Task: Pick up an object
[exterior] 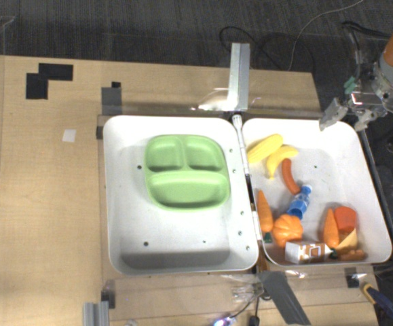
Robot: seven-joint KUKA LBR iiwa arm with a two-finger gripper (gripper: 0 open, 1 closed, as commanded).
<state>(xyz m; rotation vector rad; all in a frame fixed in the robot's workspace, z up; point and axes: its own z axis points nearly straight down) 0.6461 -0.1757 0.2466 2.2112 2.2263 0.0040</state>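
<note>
My gripper [349, 117] hangs over the far right corner of the right bin [359, 156], open, with nothing between its fingers. The right bin holds several toy foods: two yellow bananas [271, 153] at the far left, a red sausage [290, 176], a blue bottle [299, 202], a carrot [265, 211], an orange pumpkin [288, 228], a white carton [308, 252] and orange and red pieces [339, 226] at the near right. All of them lie nearer the camera and to the left of the gripper, apart from it.
The left bin [125, 202] holds a green divided plate [186, 170]. A metal post [239, 77] stands behind the seam between the bins. Cables [359, 43] run behind the right bin near the arm.
</note>
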